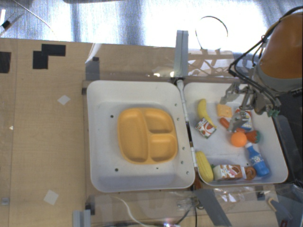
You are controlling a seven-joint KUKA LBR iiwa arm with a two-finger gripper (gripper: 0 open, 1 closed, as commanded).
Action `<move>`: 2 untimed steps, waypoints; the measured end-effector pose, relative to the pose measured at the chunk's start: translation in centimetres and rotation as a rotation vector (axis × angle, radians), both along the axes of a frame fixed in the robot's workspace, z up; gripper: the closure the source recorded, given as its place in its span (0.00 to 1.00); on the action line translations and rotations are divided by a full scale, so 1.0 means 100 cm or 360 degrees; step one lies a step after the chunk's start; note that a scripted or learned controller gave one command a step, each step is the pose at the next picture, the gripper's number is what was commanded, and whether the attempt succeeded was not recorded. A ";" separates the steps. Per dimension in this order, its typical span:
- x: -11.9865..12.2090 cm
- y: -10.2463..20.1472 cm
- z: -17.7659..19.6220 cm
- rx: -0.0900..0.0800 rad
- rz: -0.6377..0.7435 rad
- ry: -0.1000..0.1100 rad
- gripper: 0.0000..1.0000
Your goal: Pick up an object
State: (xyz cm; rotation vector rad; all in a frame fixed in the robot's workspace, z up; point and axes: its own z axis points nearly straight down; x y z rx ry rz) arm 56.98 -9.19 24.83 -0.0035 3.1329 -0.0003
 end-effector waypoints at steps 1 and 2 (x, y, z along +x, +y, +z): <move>-0.055 -0.055 -0.044 -0.0004 0.0343 0.0002 0.00; -0.049 -0.074 -0.009 -0.0005 0.0244 -0.0004 0.00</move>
